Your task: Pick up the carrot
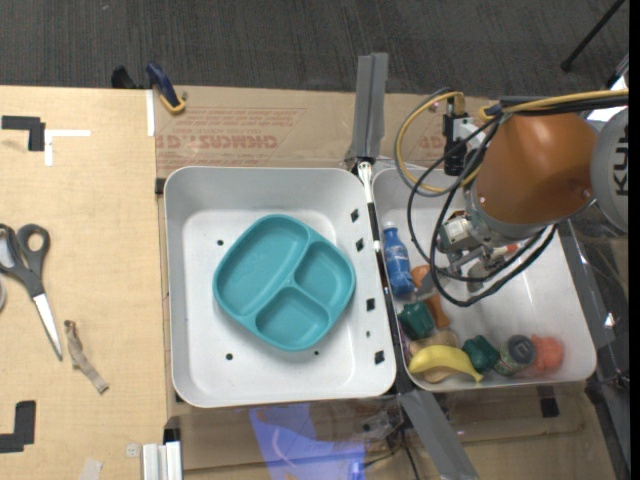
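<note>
The carrot [436, 314] looks like the small orange piece with a green top [415, 319] lying in the right bin [570, 298], near its left wall. My gripper [457, 260] hangs low over the same bin, just above and to the right of the carrot. It sits under the orange wrist band [535, 168] amid looping cables. Another small orange bit [421, 272] peeks out at the gripper's left side, and I cannot tell what it is. Nothing shows clearly held.
A blue bottle [396, 262] lies along the right bin's left wall. A banana [446, 363], a green item [481, 351], a grey round item [519, 349] and a reddish item [548, 352] line its front. The left bin [190, 268] holds a teal divided plate [287, 281]. Scissors [32, 273] lie on the bench at left.
</note>
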You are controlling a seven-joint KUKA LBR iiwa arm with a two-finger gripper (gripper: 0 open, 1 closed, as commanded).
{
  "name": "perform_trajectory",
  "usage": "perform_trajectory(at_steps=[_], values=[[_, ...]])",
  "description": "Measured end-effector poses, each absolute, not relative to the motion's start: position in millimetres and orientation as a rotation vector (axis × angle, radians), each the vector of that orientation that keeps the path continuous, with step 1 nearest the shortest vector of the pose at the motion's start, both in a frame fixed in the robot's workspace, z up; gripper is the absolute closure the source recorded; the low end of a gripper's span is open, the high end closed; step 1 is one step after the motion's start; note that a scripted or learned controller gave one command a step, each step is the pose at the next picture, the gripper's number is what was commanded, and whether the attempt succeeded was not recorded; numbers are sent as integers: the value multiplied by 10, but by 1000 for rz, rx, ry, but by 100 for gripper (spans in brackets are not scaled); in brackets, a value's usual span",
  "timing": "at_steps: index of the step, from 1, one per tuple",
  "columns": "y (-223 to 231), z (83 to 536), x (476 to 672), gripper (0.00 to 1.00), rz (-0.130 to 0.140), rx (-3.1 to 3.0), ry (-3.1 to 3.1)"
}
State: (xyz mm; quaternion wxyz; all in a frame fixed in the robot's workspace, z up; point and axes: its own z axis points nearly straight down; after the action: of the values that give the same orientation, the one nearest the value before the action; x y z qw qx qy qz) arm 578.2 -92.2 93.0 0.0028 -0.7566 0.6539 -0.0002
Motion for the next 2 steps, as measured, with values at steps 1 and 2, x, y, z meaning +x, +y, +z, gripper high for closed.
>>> perform_trajectory(at_steps=[1,2], values=[[-907,1023,5790,100,1,-2366,2052],[-1296,921,5569,100,3,-2072,2358]])
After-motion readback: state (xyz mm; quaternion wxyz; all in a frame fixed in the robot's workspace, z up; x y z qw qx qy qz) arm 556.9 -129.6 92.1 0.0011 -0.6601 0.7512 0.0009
